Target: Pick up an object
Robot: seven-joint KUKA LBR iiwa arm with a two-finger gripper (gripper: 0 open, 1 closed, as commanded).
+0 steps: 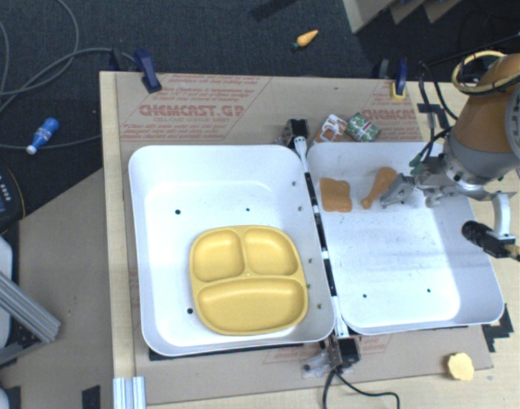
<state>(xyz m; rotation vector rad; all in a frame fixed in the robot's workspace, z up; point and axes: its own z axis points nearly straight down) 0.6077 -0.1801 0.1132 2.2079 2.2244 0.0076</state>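
Right bin point(413, 279), upper part: a drumstick-shaped toy point(379, 186) lies tilted beside a flat brown piece point(335, 194). The gripper point(398, 192), entering from the right edge of the frame, sits just beside the drumstick; how far its pincer is open cannot be told. Left bin point(158, 220): a yellow tray point(247, 279), lower centre.

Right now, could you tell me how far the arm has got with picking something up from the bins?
Nothing looks picked up yet. The gripper is low in the right bin, close beside the drumstick-shaped toy, which lies on the bin floor near the flat brown piece. Whether it has closed on anything is unclear from here. Grasping and lifting are left. The yellow divided tray sits in the left bin.
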